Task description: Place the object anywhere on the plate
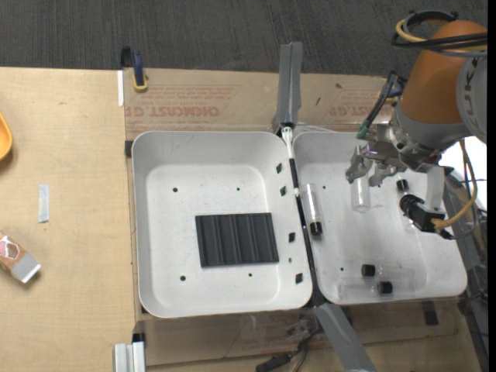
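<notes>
Two small black caps (375, 279) lie at the near edge of the right bin (434, 285), beside a clear tube (311, 208) with a black cap along the divider. Farther back, the claw (366, 173) grips a clear vial (361, 197) upright between its fingers. A dark ribbed plate (236, 239) sits in the left bin (155, 208). Cardboard (186, 108) on the table (62, 130) reads "CHEMCO2T" reversed.
</notes>
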`<state>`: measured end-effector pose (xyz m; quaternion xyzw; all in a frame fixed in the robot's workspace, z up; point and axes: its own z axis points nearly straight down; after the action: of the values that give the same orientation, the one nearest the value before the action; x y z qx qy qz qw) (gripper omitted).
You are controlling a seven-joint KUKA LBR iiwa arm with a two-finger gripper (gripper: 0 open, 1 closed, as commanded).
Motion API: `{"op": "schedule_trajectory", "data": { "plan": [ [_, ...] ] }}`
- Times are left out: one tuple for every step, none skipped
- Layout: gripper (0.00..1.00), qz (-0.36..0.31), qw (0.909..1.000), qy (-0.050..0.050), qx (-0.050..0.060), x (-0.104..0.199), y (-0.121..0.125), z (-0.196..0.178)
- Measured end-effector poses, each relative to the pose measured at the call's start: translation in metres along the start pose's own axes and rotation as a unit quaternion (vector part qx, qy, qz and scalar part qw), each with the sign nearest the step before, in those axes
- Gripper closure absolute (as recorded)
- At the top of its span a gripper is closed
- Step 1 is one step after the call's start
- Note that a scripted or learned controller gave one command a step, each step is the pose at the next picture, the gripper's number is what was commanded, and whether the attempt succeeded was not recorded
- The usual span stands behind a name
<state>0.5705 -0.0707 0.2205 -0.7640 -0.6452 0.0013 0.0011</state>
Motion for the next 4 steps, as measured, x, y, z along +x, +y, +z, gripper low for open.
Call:
{"op": "schedule_trajectory", "data": {
  "plan": [
    [1.00,-0.114,0.9934,0.000,0.001,0.054,-0.040,0.026],
    [1.00,-0.095,0.9955,-0.001,0.001,0.109,-0.114,0.031],
    [1.00,-0.110,0.9940,-0.001,0.000,0.164,-0.123,0.013],
    [1.00,-0.104,0.9946,-0.002,0.000,0.164,-0.122,-0.080]
  ]
}}
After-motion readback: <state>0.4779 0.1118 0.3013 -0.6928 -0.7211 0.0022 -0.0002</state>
